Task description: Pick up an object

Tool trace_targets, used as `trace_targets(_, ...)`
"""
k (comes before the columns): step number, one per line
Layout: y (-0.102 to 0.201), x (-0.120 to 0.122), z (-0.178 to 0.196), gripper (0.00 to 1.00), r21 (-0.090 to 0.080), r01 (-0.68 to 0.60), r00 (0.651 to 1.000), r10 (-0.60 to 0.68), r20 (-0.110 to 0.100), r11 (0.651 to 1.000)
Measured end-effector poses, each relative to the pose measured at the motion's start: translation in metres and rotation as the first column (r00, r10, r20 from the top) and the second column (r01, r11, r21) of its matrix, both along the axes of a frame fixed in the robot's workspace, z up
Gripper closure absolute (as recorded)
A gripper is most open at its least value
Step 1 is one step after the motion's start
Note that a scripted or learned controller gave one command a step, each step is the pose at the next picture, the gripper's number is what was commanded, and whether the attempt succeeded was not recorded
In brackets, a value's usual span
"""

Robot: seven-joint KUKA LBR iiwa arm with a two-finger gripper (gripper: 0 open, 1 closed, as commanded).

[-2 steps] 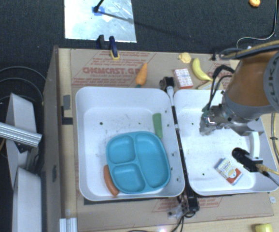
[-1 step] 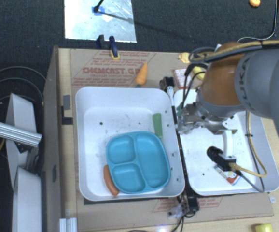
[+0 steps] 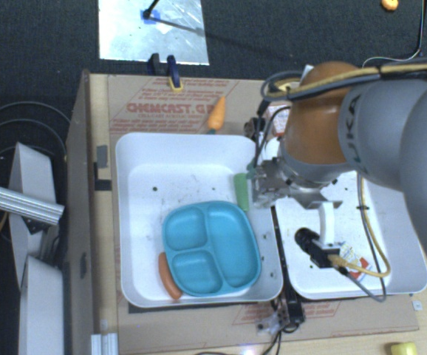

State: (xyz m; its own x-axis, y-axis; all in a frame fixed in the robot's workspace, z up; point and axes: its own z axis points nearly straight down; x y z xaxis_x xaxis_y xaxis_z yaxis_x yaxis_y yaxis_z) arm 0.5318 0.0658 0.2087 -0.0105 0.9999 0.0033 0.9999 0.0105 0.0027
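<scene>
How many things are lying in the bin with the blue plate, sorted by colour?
Blue: 1, the divided plate
Orange: 1, the sausage-shaped toy
Green: 1, the block by the bin's wall
Total: 3

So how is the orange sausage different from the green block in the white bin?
The orange sausage-shaped thing is rounded and slightly curved; the green rectangular block is straight with flat sides. The sausage lies at the lower left corner of the blue divided plastic plate; the block lies by the plate's upper right, near the right wall of the left white bin. Both are small, long and in that bin, outside the plate.
</scene>
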Motion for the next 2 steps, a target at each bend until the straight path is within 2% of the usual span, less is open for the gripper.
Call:
trace_targets(1, 0.078, 0.046, 0.043, 1.00, 0.002, -0.002, 1.000, 0.002, 0.006, 1.000)
trace_targets(2, 0.057, 0.038, 0.051, 1.00, -0.003, 0.010, 1.000, -0.010, -0.002, 1.000)
